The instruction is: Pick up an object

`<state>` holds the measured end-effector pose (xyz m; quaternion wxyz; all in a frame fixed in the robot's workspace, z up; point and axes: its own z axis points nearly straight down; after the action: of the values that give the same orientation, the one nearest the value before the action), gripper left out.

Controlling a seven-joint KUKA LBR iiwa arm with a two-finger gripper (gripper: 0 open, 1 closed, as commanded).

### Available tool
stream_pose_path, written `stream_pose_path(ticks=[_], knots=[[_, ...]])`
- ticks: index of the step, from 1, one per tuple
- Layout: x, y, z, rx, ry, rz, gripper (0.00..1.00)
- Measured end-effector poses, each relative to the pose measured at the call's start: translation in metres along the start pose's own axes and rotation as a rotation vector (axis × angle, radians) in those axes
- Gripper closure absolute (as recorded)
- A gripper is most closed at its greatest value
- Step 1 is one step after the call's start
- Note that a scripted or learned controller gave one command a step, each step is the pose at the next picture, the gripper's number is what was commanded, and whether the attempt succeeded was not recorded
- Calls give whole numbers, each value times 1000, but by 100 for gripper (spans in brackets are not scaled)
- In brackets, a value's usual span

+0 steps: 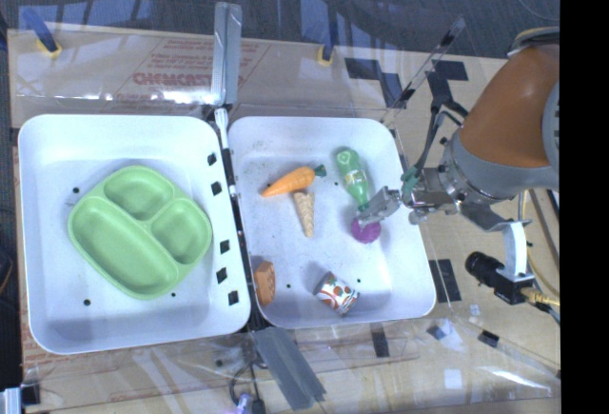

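The right bin (285,138) holds several small objects. An orange carrot (290,181) lies beside a beige ice-cream cone (304,212). A green bottle (352,176) lies toward the bin's right wall. A purple round object (365,230) sits just below the bottle. Near the front are a small printed can (335,293) and a brown bread-like piece (265,282). My gripper (380,204) reaches in from the right and hovers low between the bottle's lower end and the purple object, right above the purple one. I see nothing held in it.
The left bin (38,146) carries a green divided plate (140,229). A metal divider bar (226,50) stands between the bins at the back. The arm's orange band (514,108) and cables hang over the bench to the right of the right bin.
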<state>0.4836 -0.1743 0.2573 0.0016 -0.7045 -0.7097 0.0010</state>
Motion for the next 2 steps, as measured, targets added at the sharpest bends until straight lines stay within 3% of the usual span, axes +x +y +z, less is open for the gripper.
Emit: stream_pose_path(ticks=[1,2], knots=[[36,55,106,2,0,-41,0],[37,121,166,-1,-1,52,0]])
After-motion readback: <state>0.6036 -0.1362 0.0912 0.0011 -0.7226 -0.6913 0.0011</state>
